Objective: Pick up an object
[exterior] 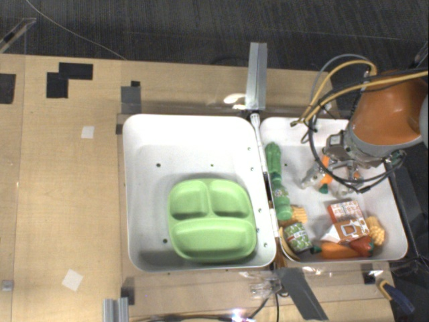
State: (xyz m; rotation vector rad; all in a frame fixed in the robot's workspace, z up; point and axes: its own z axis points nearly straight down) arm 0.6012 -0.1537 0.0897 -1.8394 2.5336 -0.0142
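Observation:
My gripper [320, 178] hangs low in the right bin [292, 134], below the arm's orange band [387, 116]. A small orange item [327, 178] lies right at its tip; whether it is held is unclear. A long green vegetable [273, 161] lies along the bin's left wall, left of the gripper. Nearer the front lie a red-and-white box [347, 221], a carrot [337, 250], a corn cob [299, 215] and a small green packet [296, 237].
The left bin [144, 146] holds a green divided tray [212, 217] in its front half. A metal post [257, 79] stands behind the wall between the bins. Yellow and black cables [335, 79] loop above the right bin's back edge.

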